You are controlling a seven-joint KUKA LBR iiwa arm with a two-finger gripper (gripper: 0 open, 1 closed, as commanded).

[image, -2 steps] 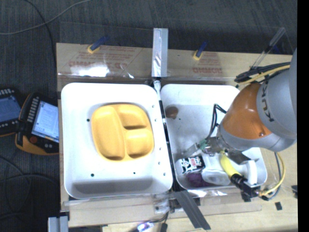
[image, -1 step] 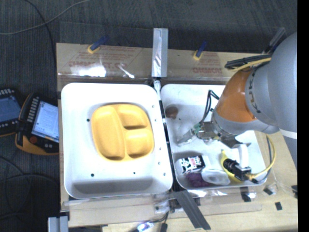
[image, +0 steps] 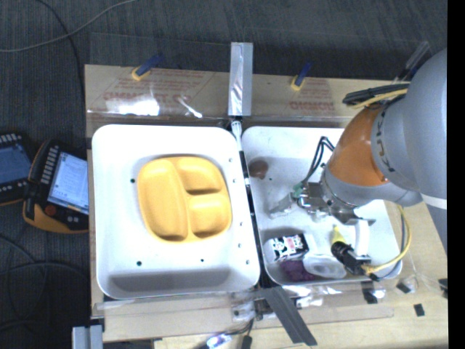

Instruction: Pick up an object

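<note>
Claw [image: 304, 196] of the grey, orange-banded arm hangs low over the middle of the right-hand shallow white bin [image: 290, 142], reaching in from that bin's right edge; the wrist above hides it, so I cannot tell whether it is wide or narrow, and nothing can be seen held in it.

At the far left, the left-hand shallow white bin [image: 174, 276] carries a yellow plastic tray with three compartments [image: 185, 198], lying flat near the bin's centre.

In the right-hand bin, a small brown round thing [image: 258, 168] sits near the top left corner, well apart from the claw. A pale grey blurred piece [image: 279, 208] lies just beside the claw's left. Along the bottom edge lie a small black-and-white packet [image: 288, 246], a dark purple lump [image: 294, 270] just below it, and a pale whitish rounded object [image: 325, 267] touching the lump's right side.
</note>
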